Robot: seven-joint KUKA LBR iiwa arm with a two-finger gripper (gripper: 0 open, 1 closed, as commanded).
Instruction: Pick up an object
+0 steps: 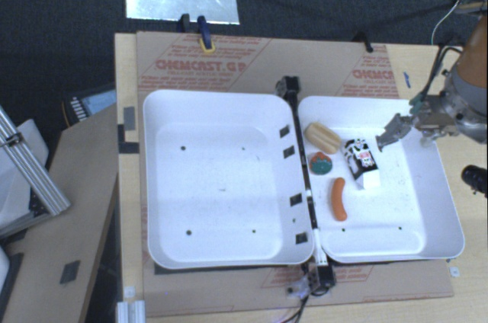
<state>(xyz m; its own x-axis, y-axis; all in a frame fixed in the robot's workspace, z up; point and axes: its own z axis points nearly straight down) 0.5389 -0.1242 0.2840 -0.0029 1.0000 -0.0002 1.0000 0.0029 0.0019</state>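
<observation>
Orange and long, the sausage (pixel 338 199) lies in the right bin (pixel 427 238), near the divider; its long axis runs almost straight toward the front wall. Behind it are a teal round piece (pixel 320 164), a tan bread roll (pixel 322 136) and a black-and-white carton (pixel 361 159), lying close together. Bare white floor stays open toward the right wall. Above the carton's right side hangs the gripper (pixel 390 132), fingers slightly apart, with nothing between them. The left bin (pixel 221 184) is beside.
</observation>
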